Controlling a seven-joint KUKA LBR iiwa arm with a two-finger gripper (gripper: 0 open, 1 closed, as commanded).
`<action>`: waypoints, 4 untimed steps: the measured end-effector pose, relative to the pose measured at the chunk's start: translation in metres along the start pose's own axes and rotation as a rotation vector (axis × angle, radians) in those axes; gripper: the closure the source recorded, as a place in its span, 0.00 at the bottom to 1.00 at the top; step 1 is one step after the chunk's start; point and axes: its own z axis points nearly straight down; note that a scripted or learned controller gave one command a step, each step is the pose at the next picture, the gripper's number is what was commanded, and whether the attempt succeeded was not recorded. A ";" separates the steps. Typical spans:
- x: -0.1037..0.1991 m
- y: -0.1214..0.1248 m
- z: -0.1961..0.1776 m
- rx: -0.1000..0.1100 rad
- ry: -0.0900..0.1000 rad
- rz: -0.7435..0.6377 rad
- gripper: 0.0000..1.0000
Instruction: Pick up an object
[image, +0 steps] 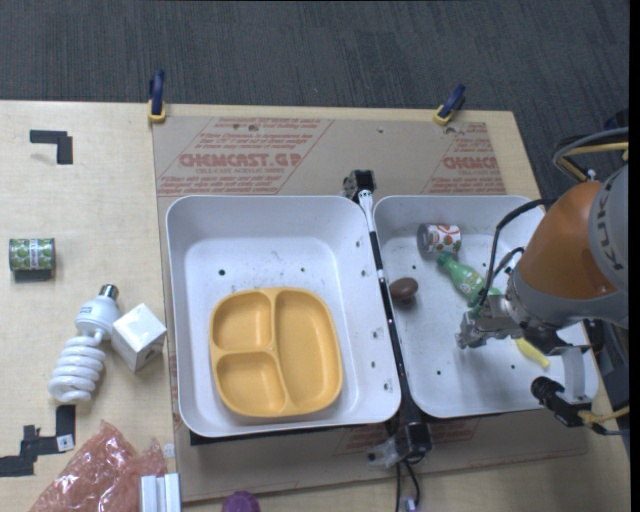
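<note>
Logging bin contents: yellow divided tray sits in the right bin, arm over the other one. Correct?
Not quite. The camera view shows the yellow divided tray in the left bin; the arm works over the right bin, which holds the small items.

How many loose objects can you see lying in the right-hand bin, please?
3: a small can near the far wall, a green bottle just below it, a brown lump by the left wall. The arm may hide more.
</note>
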 end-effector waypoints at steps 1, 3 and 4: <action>0.021 0.055 -0.046 0.002 0.000 -0.004 1.00; 0.025 0.030 0.010 0.003 0.001 -0.001 0.00; 0.024 0.031 0.000 0.001 0.000 -0.002 1.00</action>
